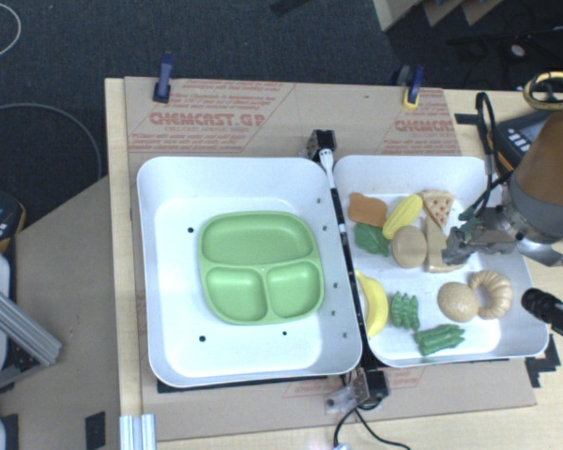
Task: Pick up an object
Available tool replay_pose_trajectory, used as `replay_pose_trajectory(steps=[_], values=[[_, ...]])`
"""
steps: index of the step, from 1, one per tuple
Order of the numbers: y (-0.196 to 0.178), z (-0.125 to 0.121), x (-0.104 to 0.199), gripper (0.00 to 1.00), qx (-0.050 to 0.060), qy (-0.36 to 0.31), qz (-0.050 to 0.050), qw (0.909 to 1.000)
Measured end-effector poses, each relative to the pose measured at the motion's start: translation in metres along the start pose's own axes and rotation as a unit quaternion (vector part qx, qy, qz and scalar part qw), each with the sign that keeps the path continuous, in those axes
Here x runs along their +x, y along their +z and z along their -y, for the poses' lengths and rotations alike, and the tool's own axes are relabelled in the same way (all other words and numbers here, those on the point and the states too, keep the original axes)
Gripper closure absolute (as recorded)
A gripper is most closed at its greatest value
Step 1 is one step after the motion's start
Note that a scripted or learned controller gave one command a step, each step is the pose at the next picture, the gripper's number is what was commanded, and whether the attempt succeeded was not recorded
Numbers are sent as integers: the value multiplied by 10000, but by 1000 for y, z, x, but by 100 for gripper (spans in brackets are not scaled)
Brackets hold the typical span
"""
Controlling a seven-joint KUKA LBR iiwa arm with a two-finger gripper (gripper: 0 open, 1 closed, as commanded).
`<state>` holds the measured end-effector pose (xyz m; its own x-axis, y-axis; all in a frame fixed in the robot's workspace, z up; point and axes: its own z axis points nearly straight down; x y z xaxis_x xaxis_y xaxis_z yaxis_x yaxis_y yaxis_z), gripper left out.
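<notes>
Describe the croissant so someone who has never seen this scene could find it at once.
Start at the right white bin, the one crowded with toy food. Go to its near right part: the croissant lies beside a round tan bun. It is the curled, ridged, crescent-shaped pastry.

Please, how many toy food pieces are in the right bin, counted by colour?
Green: 3
Yellow: 2
Orange: 1
Tan or beige: 5
Total: 11
</notes>
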<state>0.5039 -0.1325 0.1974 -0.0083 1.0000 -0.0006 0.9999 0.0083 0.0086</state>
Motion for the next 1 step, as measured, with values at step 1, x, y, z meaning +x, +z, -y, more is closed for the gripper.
replay_pose_trajectory(steps=[1], values=[[115, -57, -26, 100, -3, 37, 19, 10000]])
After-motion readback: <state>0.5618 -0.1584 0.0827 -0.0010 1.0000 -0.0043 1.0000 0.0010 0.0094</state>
